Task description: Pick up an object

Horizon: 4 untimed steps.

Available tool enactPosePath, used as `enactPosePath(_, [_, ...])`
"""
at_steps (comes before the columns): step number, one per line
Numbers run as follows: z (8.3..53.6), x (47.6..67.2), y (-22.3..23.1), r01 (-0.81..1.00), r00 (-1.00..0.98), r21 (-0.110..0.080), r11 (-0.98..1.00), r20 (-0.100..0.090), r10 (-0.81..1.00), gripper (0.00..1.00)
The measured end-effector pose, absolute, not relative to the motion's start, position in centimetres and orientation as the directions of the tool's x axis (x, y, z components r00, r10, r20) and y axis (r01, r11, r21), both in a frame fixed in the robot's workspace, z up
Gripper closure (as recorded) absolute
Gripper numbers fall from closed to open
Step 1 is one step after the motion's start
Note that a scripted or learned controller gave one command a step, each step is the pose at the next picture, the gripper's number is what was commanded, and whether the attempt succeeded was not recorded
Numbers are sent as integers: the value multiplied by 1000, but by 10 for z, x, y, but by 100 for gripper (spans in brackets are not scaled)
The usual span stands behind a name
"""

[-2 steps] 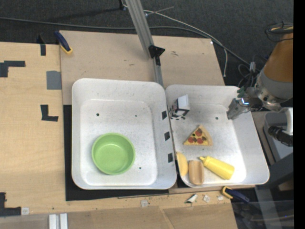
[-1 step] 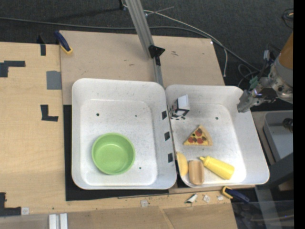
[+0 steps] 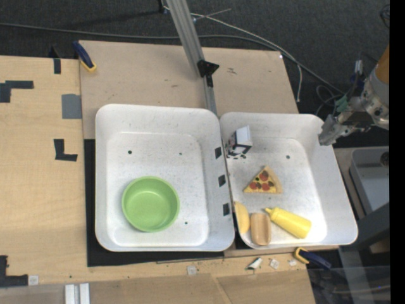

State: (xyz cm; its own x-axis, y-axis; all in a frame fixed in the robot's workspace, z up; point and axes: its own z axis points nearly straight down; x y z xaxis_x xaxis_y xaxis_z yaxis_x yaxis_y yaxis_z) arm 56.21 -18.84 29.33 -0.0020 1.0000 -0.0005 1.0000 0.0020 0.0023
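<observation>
A: Which step are we at?

B: Judging by the layout, the approach. The gripper (image 3: 327, 133) sits at the far right rim of the right bin (image 3: 329, 170), off to the side of everything in it. Nothing shows between the jaws, but whether they stand open or closed I cannot tell; they are too small and blurred.

A: So where are the things it could pick?

B: All but one lie in the right bin. A pizza slice toy (image 3: 262, 181) lies near the middle. Along the near edge: a yellow mustard bottle (image 3: 290, 221), a hot dog bun (image 3: 260, 228) just beside it, and a banana (image 3: 242, 216) against the bin's left wall. A small grey-and-black block (image 3: 240, 139) stands at the upper left corner.

A: And the left bin (image 3: 114, 128)?

B: One green bowl (image 3: 150, 203), nothing else.

A: Count, then?

B: Two bins, six objects, one of each.

A: What does the next move call for?

B: Travelling inward over the bin, settling above one item, probably the pizza slice since it lies apart from the others, and descending with jaws spread wide enough to straddle it.
</observation>
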Motion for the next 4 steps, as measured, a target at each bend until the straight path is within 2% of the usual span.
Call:
enactPosePath(1, [283, 553, -148, 1000, -3, -3, 3, 0, 1000, 100])
enactPosePath(3, [251, 534, -26, 1000, -6, -8, 6, 3, 1000, 100])
enactPosePath(4, [245, 518, 15, 1000, -5, -10, 5, 1, 1000, 100])
